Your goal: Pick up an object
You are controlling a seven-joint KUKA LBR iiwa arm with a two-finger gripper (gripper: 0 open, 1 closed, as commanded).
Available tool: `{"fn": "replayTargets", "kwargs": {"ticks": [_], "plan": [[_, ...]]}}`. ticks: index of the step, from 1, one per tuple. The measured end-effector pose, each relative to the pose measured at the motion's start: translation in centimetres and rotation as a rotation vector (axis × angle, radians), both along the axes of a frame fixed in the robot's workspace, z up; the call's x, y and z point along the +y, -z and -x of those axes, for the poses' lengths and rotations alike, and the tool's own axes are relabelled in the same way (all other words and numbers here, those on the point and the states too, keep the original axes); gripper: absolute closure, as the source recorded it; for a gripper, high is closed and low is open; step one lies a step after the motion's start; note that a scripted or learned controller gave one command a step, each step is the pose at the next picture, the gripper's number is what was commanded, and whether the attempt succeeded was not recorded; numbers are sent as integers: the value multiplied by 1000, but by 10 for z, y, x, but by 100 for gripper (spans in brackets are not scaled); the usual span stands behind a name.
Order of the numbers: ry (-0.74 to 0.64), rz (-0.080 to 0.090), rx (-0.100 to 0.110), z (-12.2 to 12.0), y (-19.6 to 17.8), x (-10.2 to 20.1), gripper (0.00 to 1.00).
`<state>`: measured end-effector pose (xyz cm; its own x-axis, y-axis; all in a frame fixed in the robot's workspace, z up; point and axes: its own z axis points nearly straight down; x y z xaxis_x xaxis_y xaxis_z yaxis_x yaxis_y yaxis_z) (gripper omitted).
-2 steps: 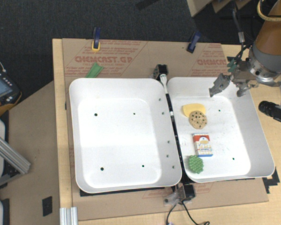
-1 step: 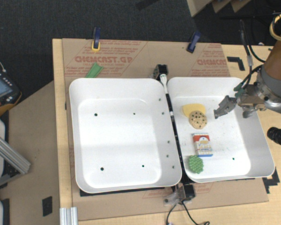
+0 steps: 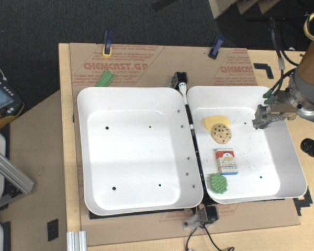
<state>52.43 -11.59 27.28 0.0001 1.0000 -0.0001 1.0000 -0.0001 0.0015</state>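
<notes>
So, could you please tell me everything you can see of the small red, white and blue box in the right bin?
The small box is a flat rectangular carton, apparently printed card: red top, white middle, blue lower band. It lies flat on the floor of the right bin, below the cookie and just above the green knobbly object, apparently apart from both.

Bright even overhead light, soft shadows, slightly grainy.

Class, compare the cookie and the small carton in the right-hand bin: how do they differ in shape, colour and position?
The cookie is round and tan with dark specks; the carton is rectangular, white with red and blue print. The cookie touches a yellow piece; the carton lies nearer the camera, apart from it. Both rest flat in the right bin.
</notes>
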Motion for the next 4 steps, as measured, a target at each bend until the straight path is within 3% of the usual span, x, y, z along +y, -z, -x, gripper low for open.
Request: {"fn": "replayTargets", "kwargs": {"ticks": [1,2,3,4], "plan": [[-8,-3,6,-20,31,82,100],[4,-1,5,43,-3,52,100],[-7,0,-5,-1,-34,109,100],[-7,-3,2,37,-52,157,100]]}}
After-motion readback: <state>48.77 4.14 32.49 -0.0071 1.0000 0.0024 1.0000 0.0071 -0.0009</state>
